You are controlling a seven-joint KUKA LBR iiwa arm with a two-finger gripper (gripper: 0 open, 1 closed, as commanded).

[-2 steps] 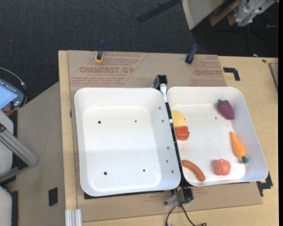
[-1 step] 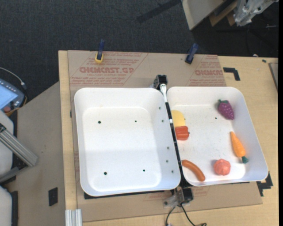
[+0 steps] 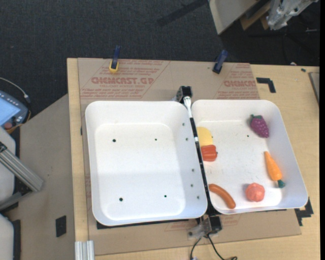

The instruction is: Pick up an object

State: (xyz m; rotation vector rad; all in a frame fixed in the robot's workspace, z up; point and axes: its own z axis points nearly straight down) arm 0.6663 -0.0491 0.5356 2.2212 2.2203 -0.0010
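At the near edge of the bench, a small black clamp with a trailing cable grips the brown board just where the two bins meet. Left of the board, a slanted metal rail lies beside it.

The left bin is a shallow white tray with a few small dark holes in its floor. The right bin touches it along a shared rim and holds all the toy foods.

Nearest in the right bin are an orange-brown sausage, lying slantwise by the near left corner, and a round red tomato to its right, the two apart. Farther back, an orange carrot lies along the right wall, its green end pointing toward the tomato. Against the dividing rim sits a red pepper, touching a yellow piece just behind it. A purple bunch of grapes rests near the far right corner, well apart from the others.

Beyond the bins, another black clamp sits at the far end of the shared rim. A yellow-and-blue clip and a blue clip pinch the board's far edge, above red printed lettering.

Farthest off, over the dark floor at the top right, the pale grey gripper is cropped by the frame, well away from every object; whether it is spread or closed cannot be told.
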